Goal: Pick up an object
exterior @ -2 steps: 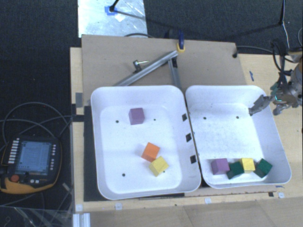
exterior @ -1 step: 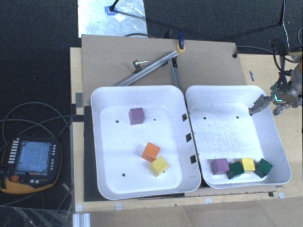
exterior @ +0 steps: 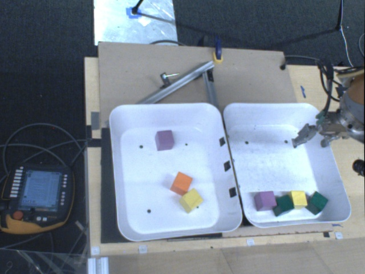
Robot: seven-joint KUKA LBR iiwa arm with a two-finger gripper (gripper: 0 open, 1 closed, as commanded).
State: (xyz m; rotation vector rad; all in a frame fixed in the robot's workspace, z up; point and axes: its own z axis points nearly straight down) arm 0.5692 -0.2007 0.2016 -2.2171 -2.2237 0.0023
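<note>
1. The bench point(exterior: 256, 67), topped with brown board, stands on dark carpet and carries two white bins side by side.
2. A teach pendant point(exterior: 35, 197) lies on the carpet off the bench's left edge; a metal bar point(exterior: 178, 81) slants across the board behind the left bin point(exterior: 128, 153).
3. The gripper point(exterior: 311, 133) hangs over the right bin's point(exterior: 274, 153) right side, fingers apart and empty.
4. Left bin: purple cube point(exterior: 164, 140) toward the back, orange cube point(exterior: 181, 182) touching yellow cube point(exterior: 191, 200) toward the front.
5. Along the right bin's front edge: purple block point(exterior: 264, 200), green block point(exterior: 282, 204), yellow block point(exterior: 299, 198), second green block point(exterior: 317, 201).
</note>
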